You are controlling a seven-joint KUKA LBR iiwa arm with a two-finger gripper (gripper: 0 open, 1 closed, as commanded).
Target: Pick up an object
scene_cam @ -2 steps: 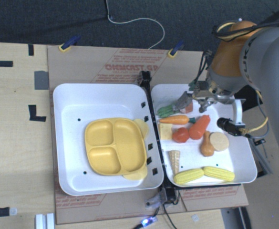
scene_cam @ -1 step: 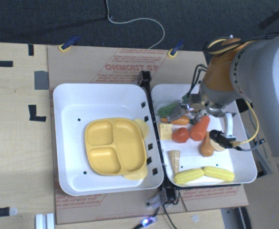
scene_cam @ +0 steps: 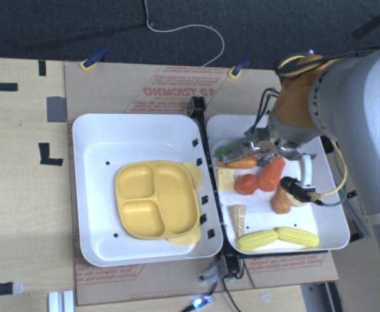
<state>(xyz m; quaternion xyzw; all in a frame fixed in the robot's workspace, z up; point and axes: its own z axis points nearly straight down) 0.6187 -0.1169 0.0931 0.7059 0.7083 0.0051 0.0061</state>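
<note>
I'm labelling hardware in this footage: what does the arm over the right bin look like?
The arm is a thick, rounded grey body with an orange band above the wrist. Yellow and black cables loop along it. The gripper at its end is small, dark and metallic.

One fixed camera looks down at a slant from above the bench (scene_cam: 21,174), near enough to frame both white bins (scene_cam: 86,174) side by side, with the arm (scene_cam: 345,109) entering from the right.
</note>
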